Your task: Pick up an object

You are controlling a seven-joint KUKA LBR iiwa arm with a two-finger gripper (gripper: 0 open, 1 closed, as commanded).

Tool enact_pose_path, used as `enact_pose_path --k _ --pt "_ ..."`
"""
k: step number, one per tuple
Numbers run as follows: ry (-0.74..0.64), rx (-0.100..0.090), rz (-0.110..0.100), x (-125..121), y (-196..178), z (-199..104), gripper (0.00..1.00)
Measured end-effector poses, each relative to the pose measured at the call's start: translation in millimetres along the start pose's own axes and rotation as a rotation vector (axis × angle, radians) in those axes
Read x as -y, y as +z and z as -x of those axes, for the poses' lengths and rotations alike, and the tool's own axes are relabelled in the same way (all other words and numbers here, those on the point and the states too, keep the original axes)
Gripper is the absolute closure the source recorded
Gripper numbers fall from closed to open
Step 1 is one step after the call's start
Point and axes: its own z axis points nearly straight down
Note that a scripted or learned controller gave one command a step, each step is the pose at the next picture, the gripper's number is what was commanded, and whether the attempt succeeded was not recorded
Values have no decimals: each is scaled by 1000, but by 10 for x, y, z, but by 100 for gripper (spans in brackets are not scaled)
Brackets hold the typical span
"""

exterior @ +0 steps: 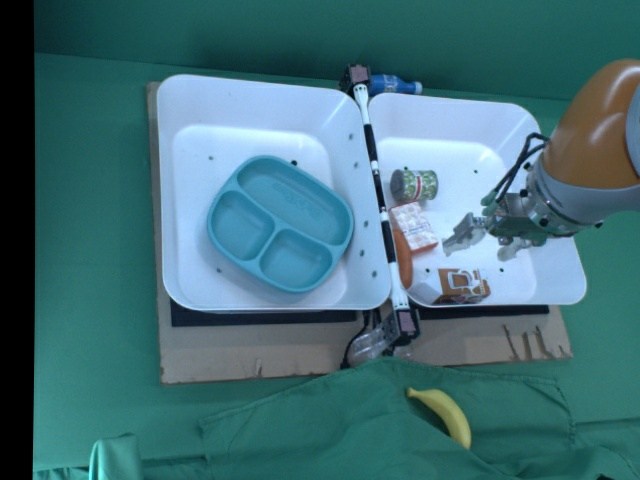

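Overhead, the grey two-finger gripper (487, 236) hangs with fingers spread, holding nothing, above the right white bin (560, 286), near a small orange-and-white carton (463, 284); no label writing is legible.

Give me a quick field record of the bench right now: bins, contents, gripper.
left bin: teal divided plate
right bin: small green can, white-and-red packet, orange-and-white carton
gripper: over right bin, above the carton, holding nothing visible
outside bins: banana on green cloth, blue bottle at far edge
task status: nothing picked up yet
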Motion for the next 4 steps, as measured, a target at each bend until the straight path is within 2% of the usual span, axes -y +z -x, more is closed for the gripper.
enact_pose_path --k 1,2,3,4 --pt "1 2 9 -22 -127 2 100" --pt "1 2 8 -21 -122 1 0" --pt "14 3 11 -86 -585 51 0" --pt "7 3 14 -59 -1232 89 0"
